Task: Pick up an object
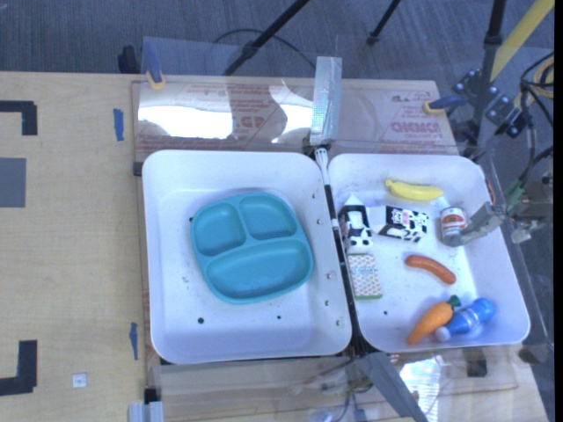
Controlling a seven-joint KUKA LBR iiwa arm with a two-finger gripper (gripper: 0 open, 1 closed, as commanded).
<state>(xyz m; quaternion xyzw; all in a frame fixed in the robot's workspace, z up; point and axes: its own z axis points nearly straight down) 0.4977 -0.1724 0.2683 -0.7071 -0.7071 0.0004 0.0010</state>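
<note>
Scanning left to right: blue plate (252,245) lying in the left bin (167,323), nothing else with it. Right bin (501,310) holding the candidates: milk carton (355,227), banana (413,190), sausage (430,268), carrot (430,321), bottle (468,318). Small can (452,222) sitting at the gripper (472,229), just to its left, seemingly touching. Gripper reaching in from the right rim; cannot tell its state. Can is likely the nearest target

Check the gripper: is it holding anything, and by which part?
Cannot be told. The gripper sits beside the can in the right bin.
</note>
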